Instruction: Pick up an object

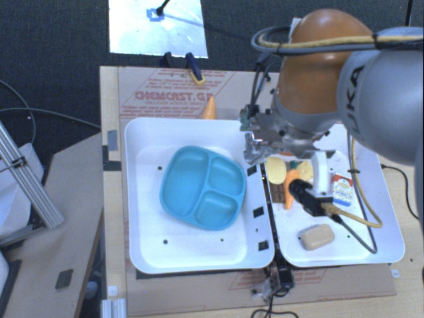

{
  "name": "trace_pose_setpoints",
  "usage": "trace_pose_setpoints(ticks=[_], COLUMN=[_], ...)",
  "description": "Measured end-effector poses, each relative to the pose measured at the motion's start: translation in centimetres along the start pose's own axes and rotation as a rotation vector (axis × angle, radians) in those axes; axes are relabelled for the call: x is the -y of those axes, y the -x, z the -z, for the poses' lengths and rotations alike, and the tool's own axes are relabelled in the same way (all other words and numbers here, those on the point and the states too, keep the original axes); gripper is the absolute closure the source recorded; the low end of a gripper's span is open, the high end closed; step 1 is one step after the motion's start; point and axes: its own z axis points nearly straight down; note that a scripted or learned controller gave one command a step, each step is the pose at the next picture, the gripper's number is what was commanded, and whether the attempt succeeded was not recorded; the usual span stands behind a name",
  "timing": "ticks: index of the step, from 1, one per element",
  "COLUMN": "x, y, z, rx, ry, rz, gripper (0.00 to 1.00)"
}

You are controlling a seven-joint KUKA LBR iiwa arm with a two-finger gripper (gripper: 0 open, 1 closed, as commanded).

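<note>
A tan block (pixel 316 236) lies nearest, well below the claw (pixel 260 152). Directly under the claw sit small yellow and orange pieces (pixel 277 171); whether it grips anything I cannot tell. Descend squarely over one piece, avoiding the bin divider (pixel 266 201).

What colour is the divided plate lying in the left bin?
Light blue. The divided plate shows plainly in the camera view, lying in the left bin.
</note>
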Motion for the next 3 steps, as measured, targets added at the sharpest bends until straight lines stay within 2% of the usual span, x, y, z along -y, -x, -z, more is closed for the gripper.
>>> trace_pose_setpoints(ticks=[1, 2, 3], x=[0.0, 5.1, 4.9], y=[0.0, -2.0, -8.8], z=[0.0, 1.0, 7.0], rx=[0.001, 0.0, -0.002], ry=[0.0, -0.004, 0.002], rz=[0.0, -0.004, -0.002], gripper=[0.0, 0.0, 0.0])
